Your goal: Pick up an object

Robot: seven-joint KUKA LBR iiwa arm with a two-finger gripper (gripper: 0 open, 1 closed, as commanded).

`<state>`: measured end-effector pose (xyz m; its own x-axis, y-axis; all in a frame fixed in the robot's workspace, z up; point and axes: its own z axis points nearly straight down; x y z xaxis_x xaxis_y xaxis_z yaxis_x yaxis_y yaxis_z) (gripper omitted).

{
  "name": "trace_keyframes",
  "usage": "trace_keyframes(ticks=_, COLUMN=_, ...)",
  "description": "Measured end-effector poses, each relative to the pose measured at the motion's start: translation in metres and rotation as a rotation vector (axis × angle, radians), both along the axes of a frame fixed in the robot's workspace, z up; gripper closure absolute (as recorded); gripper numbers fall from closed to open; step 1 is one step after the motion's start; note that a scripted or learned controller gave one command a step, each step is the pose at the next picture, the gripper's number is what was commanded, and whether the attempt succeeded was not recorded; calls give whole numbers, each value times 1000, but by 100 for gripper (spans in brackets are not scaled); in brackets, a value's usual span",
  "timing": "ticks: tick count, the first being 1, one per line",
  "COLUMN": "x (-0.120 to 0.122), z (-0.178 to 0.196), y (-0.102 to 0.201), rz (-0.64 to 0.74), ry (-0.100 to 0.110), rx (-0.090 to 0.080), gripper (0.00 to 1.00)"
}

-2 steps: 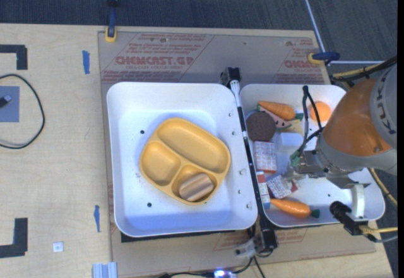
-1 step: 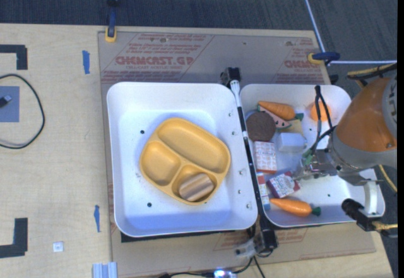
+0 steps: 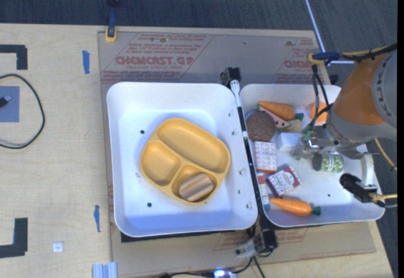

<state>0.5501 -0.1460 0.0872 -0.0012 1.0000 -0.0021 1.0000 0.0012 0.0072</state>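
Note:
The right bin (image 3: 328, 213) holds several small items. A carrot (image 3: 276, 108) lies at its far side and another carrot (image 3: 293, 206) near its front. Between them are a brown round patty (image 3: 259, 125), a white and red packet (image 3: 265, 156) and a red packet (image 3: 283, 179). A green and white item (image 3: 329, 162) lies under the arm's wrist. My gripper (image 3: 308, 143) is low over the middle of this bin, next to a pale flat piece (image 3: 289, 140) and left of the green item. The wrist hides what lies below it.
The left bin (image 3: 126, 144) holds a yellow divided plate (image 3: 183, 157) with a tan bun-like piece (image 3: 197, 186) in its front compartment. A black divider (image 3: 243, 138) runs between the bins. An orange item (image 3: 319, 112) is partly hidden behind the arm.

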Motion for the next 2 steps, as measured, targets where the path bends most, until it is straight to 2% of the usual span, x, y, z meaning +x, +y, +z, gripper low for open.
trace_keyframes(ticks=1, x=67, z=99, y=74, rz=2, ry=5, rx=2, gripper=100)
trace_keyframes(ticks=2, x=67, z=98, y=73, rz=0, ry=7, rx=2, gripper=0)
